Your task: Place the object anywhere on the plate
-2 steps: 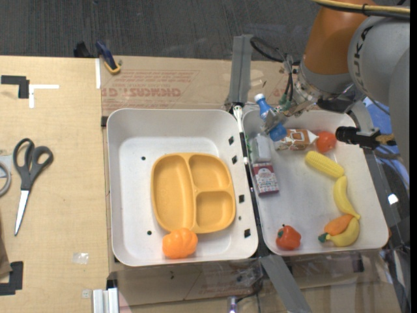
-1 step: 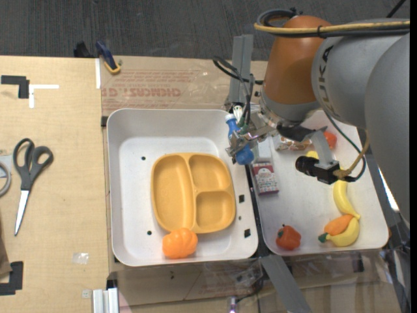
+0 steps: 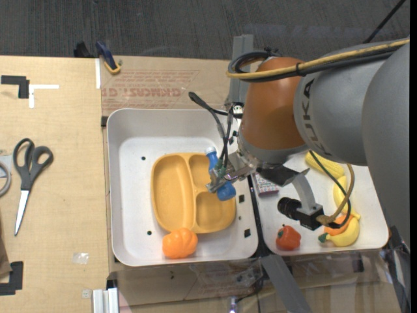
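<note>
A yellow divided plate point(image 3: 179, 191) lies in the left white bin point(image 3: 124, 194). An orange, pumpkin-like object point(image 3: 179, 243) sits at the plate's near edge, touching its rim. My gripper point(image 3: 220, 175) hangs over the plate's right rim, under the orange band of the arm. Two blue pieces point(image 3: 225, 190) show at its tip, one above the other. I cannot tell whether they belong to the gripper or to a thing in it.
The right bin point(image 3: 371, 243) holds yellow bananas point(image 3: 343, 232), a red tomato-like item point(image 3: 288, 238) and a small patterned packet point(image 3: 266, 186). The arm covers much of that bin. Scissors point(image 3: 26, 171) lie on the bench at far left.
</note>
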{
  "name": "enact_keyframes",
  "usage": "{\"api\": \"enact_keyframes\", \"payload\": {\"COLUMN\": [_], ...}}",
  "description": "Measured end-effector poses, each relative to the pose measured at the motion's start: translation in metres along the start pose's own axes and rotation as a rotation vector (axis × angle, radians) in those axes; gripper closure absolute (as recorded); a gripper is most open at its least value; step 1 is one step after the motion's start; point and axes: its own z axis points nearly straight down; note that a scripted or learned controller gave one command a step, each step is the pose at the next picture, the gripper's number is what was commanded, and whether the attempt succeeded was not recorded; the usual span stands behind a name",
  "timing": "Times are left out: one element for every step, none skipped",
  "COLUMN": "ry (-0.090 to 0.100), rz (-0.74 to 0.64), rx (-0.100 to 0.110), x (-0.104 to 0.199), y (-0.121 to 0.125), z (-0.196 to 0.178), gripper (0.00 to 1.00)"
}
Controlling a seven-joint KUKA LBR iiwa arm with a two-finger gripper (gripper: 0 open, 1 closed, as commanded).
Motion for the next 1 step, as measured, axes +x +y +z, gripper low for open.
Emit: {"api": "enact_keyframes", "payload": {"ry": [0.0], "rz": [0.001], "rx": [0.0], "x": [-0.0004], "y": [-0.0001], "z": [-0.0001], "gripper": [0.0]}}
